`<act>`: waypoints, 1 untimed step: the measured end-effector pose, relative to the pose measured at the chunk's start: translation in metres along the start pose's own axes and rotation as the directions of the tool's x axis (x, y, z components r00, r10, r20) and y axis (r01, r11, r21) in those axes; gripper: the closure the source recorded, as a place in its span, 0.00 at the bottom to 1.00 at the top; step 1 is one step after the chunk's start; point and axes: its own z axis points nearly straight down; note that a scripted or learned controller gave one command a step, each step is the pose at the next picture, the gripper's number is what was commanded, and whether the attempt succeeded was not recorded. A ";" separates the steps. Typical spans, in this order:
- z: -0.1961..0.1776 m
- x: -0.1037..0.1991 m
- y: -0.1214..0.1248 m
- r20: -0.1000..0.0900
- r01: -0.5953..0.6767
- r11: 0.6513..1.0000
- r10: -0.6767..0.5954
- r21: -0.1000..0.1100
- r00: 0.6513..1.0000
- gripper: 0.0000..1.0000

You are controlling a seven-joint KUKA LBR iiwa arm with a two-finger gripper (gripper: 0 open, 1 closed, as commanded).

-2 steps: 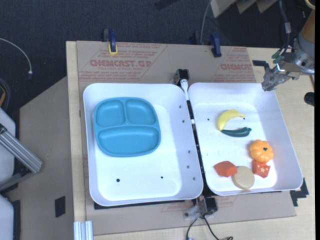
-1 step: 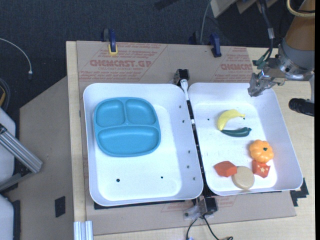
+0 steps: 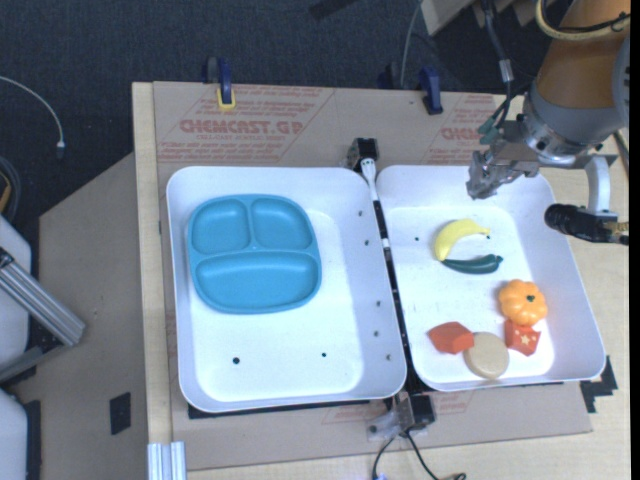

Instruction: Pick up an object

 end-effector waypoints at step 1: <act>0.012 0.051 -0.017 0.000 0.000 1.000 0.000 0.002 1.000 1.00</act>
